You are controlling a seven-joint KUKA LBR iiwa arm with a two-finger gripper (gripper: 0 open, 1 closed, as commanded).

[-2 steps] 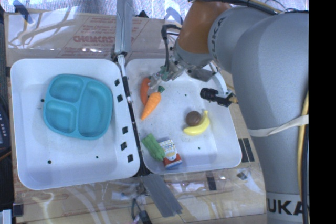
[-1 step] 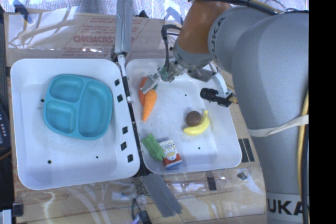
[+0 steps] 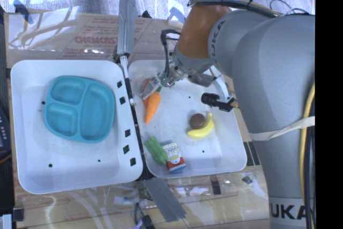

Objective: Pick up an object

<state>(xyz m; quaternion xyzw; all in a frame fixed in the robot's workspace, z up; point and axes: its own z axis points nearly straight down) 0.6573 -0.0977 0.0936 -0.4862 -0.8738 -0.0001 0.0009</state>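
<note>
Carrot (image 3: 152, 107), orange and tapered, lies in the right bin (image 3: 231, 143) close to its left wall, thick end toward the far side and tip pointing to the near side. I, the gripper (image 3: 162, 82), hang low over the far-left part of that bin, just beyond the carrot's thick end. From this slanted overhead angle I cannot tell whether my grip is spread or pressed together, or whether I touch the carrot. Nothing can be seen held in me. A small reddish piece (image 3: 146, 85), too small to identify, sits just to my side near the bin's left wall.

Behind me the grey arm (image 3: 257, 61) fills the right of the scene, its orange band (image 3: 195, 29) above the far edge of the bin.

Elsewhere in the right bin, a yellow banana (image 3: 201, 131) curls around the near side of a brown round object (image 3: 196, 120), the two touching, well apart from the carrot. Toward the near-left corner a green item (image 3: 156, 149) lies beside a small printed carton (image 3: 174, 157).

In the left bin (image 3: 27, 158), a blue divided plate (image 3: 80, 108) rests flat near the middle.
</note>
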